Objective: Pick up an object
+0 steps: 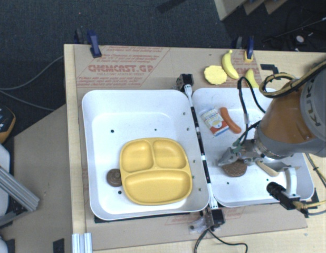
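Bench surface (121, 67) is pale board printed with red lettering, standing on dark carpet, and bears two shallow white bins side by side. Left bin (94, 109) holds a yellow divided plate (155, 170) with a small brown disc (114, 177) lying just beside its left edge. Right bin (247, 194) holds a small white carton (213, 121), an orange sausage-shaped piece (230, 119) touching or just beside it, and a brown round cookie-like piece (235, 168) near the bin's centre. Outside the bins, at the bench's far edge, lie a yellow banana (230, 65) and a yellow wavy-edged disc (215, 75). Gripper (231, 158) sits low over the right bin, directly above or at the brown cookie-like piece; whether its jaws stand wide or closed cannot be determined, and contact cannot be confirmed. Judged as the likely target, this piece appears a flat, rigid, lightweight toy, thin enough to lie close against the bin floor. Its low profile offers little to pinch; hold is best taken across opposite edges of the disc, with the tips reaching right down to the floor. A smooth rim may slip out.
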Robot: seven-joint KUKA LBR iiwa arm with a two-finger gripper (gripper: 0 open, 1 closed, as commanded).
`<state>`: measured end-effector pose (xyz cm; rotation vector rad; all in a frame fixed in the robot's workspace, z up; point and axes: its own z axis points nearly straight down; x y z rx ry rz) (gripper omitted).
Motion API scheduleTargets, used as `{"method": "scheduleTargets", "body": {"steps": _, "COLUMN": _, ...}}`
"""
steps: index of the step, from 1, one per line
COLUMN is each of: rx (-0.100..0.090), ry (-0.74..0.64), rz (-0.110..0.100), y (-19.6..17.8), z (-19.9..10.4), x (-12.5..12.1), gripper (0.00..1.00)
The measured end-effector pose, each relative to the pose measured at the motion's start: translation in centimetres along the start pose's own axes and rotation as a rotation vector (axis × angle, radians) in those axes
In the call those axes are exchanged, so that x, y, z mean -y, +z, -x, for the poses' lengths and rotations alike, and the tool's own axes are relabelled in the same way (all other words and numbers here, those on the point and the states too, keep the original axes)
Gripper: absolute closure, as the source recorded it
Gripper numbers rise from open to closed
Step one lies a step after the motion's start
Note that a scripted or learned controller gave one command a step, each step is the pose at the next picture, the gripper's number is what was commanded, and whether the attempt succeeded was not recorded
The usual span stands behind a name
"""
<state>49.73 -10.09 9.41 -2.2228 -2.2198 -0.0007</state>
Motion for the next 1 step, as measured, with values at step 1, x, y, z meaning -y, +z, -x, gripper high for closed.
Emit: {"method": "scheduleTargets", "body": {"steps": 1, "rx": 0.003, "ry": -0.010, "rz": 0.018, "y": -9.68, "z": -3.61, "x": -12.23, "gripper": 1.00}}
